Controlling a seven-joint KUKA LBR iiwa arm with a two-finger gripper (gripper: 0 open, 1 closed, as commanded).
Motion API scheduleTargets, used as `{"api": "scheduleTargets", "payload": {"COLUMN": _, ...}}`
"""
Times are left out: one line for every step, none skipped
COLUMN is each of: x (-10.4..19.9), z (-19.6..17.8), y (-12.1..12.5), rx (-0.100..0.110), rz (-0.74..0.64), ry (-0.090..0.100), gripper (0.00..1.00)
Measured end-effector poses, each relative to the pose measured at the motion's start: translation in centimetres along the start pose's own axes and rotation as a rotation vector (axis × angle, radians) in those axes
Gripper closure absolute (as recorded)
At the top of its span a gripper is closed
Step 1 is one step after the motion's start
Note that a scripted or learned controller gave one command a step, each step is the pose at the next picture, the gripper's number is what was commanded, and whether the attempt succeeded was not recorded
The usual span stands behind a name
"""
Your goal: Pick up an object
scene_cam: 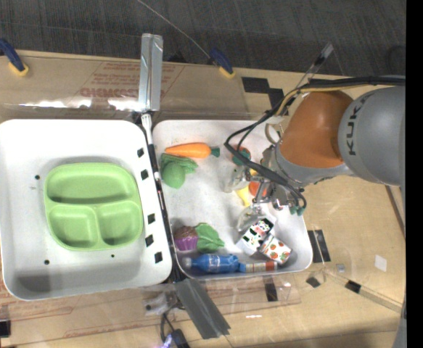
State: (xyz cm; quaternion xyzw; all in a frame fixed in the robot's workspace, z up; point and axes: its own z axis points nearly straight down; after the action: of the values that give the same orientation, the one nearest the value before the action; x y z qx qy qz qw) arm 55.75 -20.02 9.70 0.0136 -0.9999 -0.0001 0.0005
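Down in the right bin (298,227), the gripper (257,210) hangs low over the bin floor, reaching in from the arm (356,136) with its orange band, and black cables loop around the wrist. Whether it is spread or pressed together I cannot tell, as the wrist and cables blur that part; nothing is plainly seen between its tips. Just below the gripper lies a small black-and-white cow-patterned box (255,233), and touching that box, toward the bin's near right corner, sits a white carton with red spots (276,250). Along the bin's near wall lies a blue bottle (217,264) on its side. Near that bottle, up against the bin's left wall, rests a purple piece with green leaves (194,237). At the bin's far left corner lie an orange carrot (188,151) and, just beside it, a green leafy toy (175,171). Beside the right bin, the left bin (15,194) holds a green divided tray (93,205).
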Motion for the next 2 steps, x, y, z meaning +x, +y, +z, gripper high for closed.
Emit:
{"api": "scheduleTargets", "payload": {"x": -0.3, "z": -1.2, "y": 0.2, "rx": 0.001, "rz": -0.009, "ry": -0.006, "gripper": 1.00}}
{"api": "scheduleTargets", "payload": {"x": -2.4, "z": 0.5, "y": 5.4, "rx": -0.002, "rz": 0.004, "ry": 0.000, "gripper": 1.00}}
